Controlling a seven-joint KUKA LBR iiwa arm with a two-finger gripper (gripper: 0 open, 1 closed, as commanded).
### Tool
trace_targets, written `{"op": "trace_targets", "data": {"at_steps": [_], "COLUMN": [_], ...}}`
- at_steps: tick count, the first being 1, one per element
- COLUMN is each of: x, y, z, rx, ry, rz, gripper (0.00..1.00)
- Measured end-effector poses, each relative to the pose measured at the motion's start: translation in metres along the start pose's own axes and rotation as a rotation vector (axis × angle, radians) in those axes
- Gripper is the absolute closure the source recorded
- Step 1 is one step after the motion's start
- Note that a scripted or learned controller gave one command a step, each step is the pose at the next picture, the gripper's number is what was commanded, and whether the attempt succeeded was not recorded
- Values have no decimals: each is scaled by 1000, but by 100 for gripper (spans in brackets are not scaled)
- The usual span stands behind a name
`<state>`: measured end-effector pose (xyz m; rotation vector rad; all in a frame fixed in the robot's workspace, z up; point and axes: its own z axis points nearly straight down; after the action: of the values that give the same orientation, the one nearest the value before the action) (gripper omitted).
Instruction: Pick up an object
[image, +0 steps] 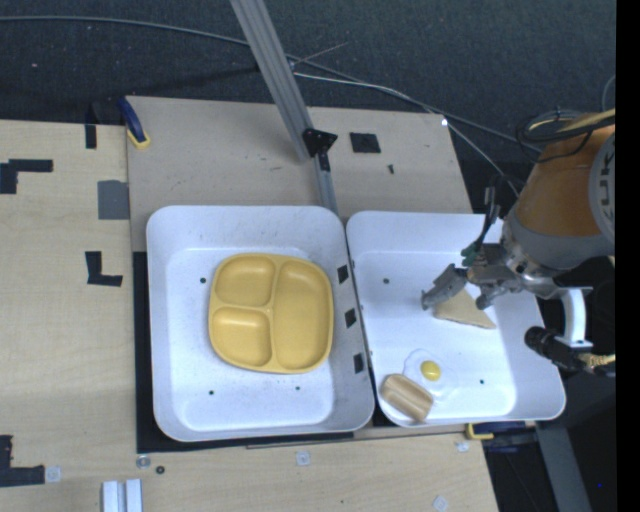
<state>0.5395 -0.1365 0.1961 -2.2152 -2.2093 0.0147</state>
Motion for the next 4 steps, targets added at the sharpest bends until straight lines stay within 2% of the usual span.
{"op": "trace_targets", "data": {"at_steps": [1,2,3,4], "x": [0,-2,1,1], "y": [3,3,-5,-4], "z": [-8,36,98,110], "rx": [-14,-10,-9,-16], "ry": [-2,-3,-2,-4], "rz": [-4,-3,-3,-3], "gripper": [0,0,0,0]}}
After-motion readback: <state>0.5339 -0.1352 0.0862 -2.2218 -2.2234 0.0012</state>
